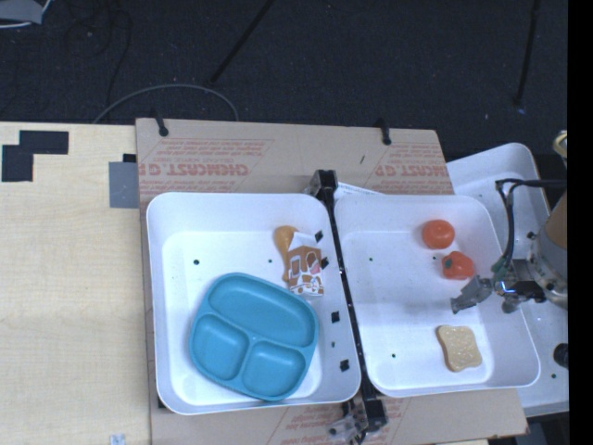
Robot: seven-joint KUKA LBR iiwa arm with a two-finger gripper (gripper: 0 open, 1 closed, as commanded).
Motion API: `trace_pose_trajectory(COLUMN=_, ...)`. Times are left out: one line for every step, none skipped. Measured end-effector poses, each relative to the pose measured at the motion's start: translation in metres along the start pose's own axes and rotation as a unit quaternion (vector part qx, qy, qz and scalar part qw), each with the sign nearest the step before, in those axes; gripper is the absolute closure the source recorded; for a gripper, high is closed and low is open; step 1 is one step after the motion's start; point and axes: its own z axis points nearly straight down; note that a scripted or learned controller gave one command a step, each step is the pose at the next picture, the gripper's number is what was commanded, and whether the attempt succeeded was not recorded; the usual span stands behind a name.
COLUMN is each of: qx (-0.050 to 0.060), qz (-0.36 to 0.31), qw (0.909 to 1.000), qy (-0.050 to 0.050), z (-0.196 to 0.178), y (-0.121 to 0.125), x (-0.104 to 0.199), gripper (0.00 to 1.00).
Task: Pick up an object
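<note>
The claw (474,295) hovers low in the right bin (398,378), holding nothing; whether it is spread I cannot tell. The approach is under way: the small tomato (457,265) sits just behind it, the toast (460,348) just ahead, so it should pick one and descend

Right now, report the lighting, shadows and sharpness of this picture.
Camera view: even, soft light on both white bins, no harsh glare; faint shadow under the blue tray; floor behind is dark; the gripper and small toast piece look slightly soft, fine detail lost.
</note>
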Motion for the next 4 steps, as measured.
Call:
trace_pose_trajectory(qx=-0.006, qz=-0.002, qw=1.0000, qy=-0.002, z=-0.006, y=0.003, x=0.000, gripper=0.00)
trace_pose_trajectory(qx=-0.004, qz=-0.002, qw=1.0000, qy=0.000, z=0.039, y=-0.001, x=-0.004, gripper=0.00)
trace_pose_trajectory(qx=-0.003, qz=-0.001, qw=1.0000, qy=0.000, z=0.090, y=-0.008, x=-0.011, gripper=0.00)
trace_pose_trajectory(qx=-0.006, qz=-0.002, qw=1.0000, qy=-0.001, z=0.103, y=-0.008, x=-0.010, gripper=0.00)
